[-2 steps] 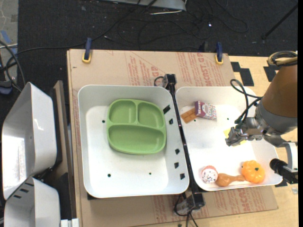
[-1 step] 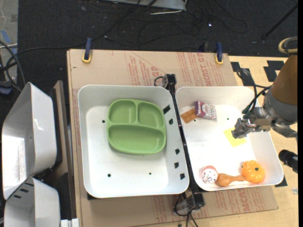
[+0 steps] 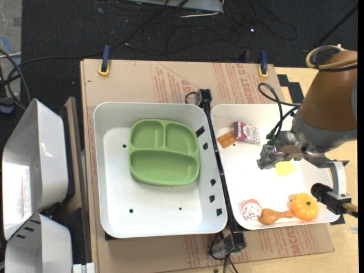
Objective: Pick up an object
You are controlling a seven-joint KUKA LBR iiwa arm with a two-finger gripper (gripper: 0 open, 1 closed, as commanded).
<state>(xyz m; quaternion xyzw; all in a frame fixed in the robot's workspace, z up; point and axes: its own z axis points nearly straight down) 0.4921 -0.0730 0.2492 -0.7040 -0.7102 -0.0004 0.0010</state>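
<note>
Left bin (image 3: 108, 209): green divided tray (image 3: 165, 152) lying flat — not a likely pick. Right bin (image 3: 227, 118): orange wafer (image 3: 226, 139) and purple carton (image 3: 247, 132) near the far wall; sprinkled ball (image 3: 251, 210), orange gourd (image 3: 296, 208) along the near wall. Gripper (image 3: 269, 159) is low over mid-bin, just beside a yellow block (image 3: 285, 169) — probable target. Nothing visible between the fingers; cannot tell their opening.
</note>
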